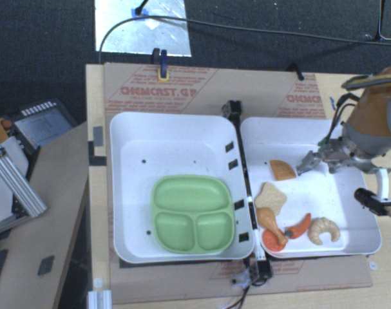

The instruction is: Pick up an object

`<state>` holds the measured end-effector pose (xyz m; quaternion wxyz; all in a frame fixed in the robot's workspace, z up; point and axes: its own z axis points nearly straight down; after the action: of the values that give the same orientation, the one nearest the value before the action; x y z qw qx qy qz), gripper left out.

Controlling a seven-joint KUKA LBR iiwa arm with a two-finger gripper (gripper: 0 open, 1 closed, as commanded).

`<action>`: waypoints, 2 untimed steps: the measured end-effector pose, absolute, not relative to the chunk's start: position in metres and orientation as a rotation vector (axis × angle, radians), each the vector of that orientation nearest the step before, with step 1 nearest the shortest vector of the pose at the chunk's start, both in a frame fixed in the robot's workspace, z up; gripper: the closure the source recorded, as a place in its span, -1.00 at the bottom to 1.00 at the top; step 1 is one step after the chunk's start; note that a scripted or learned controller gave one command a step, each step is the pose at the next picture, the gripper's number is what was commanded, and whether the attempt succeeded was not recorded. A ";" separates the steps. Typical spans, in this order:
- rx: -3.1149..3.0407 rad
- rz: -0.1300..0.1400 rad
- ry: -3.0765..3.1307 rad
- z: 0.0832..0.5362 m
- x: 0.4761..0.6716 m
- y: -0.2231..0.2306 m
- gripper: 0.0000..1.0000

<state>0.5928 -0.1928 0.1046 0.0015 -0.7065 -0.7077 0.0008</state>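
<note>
The right bin (356, 237) holds several toy foods. An orange wedge (282, 169) lies near its middle left, with a beige piece (271, 197) just below it. A drumstick (270, 223), a red pepper (298, 226) and a croissant (324, 230) lie along the front, and a red round piece (270, 241) sits in the front left corner. My gripper (314, 161) hangs low over the right bin, just right of the orange wedge and apart from it. Nothing shows in its grasp.
The left bin (127, 140) carries a green divided plate (192, 212) at its front. A black divider with clips (240, 166) runs between the bins. The grey and orange arm (375, 118) covers the right bin's far right side. A black part (371, 201) juts out below it.
</note>
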 end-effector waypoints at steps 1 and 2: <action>-2.222 -0.002 -2.226 0.119 0.595 -0.194 1.00; -2.222 -0.006 -2.229 0.179 0.588 -0.190 1.00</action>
<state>0.5885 -0.1900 0.1788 -0.0032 -0.7060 -0.7082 -0.0018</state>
